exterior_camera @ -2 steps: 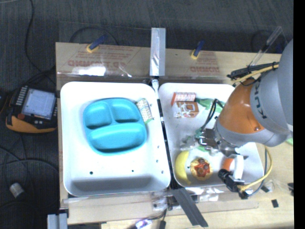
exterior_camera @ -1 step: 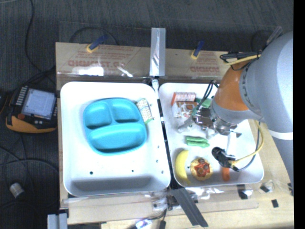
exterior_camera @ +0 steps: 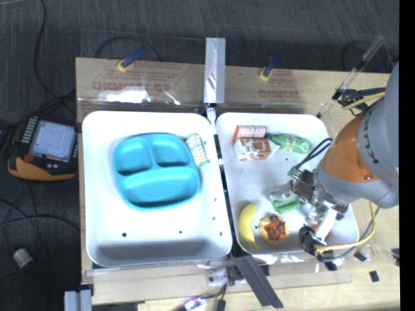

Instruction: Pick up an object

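Note:
The right bin (exterior_camera: 321,123) holds a red and white carton (exterior_camera: 251,142), a green bottle-like item (exterior_camera: 290,142), a yellow fruit (exterior_camera: 248,224), a red and orange ball-shaped item (exterior_camera: 273,229) and a small green piece (exterior_camera: 285,205). My gripper (exterior_camera: 296,190) is low in this bin, right of centre, just above the small green piece. The arm's wrist hides what lies directly beneath it. I see nothing clearly held.
In the left bin (exterior_camera: 97,238) lies a blue divided plate (exterior_camera: 155,169), with a small white and green packet (exterior_camera: 197,149) by the centre wall. A metal strip (exterior_camera: 214,70) stands behind the bins. Cables and a white part (exterior_camera: 326,224) hang at the right bin's front right corner.

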`<state>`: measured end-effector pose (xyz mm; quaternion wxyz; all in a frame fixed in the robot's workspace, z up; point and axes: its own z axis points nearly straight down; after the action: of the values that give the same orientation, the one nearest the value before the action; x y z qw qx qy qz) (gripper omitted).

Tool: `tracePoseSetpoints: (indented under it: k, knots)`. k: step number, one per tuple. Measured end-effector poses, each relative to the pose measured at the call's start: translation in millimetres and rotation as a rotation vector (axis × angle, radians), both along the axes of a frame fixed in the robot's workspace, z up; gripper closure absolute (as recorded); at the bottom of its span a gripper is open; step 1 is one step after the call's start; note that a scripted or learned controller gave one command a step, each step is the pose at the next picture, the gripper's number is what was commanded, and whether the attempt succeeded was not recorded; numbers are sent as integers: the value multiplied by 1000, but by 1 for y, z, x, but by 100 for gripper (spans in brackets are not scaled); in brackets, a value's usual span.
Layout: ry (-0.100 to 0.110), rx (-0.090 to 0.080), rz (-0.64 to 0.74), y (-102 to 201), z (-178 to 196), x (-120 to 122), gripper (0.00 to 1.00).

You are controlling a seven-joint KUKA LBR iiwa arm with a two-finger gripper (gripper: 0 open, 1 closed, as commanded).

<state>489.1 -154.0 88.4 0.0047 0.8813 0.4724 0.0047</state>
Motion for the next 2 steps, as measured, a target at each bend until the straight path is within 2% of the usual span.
tracePoseSetpoints:
  k: [1, 2]
  knots:
    - [5, -2, -96, 34, 0, 58, 0]
    - [3, 4, -208, -35, 0, 27, 0]
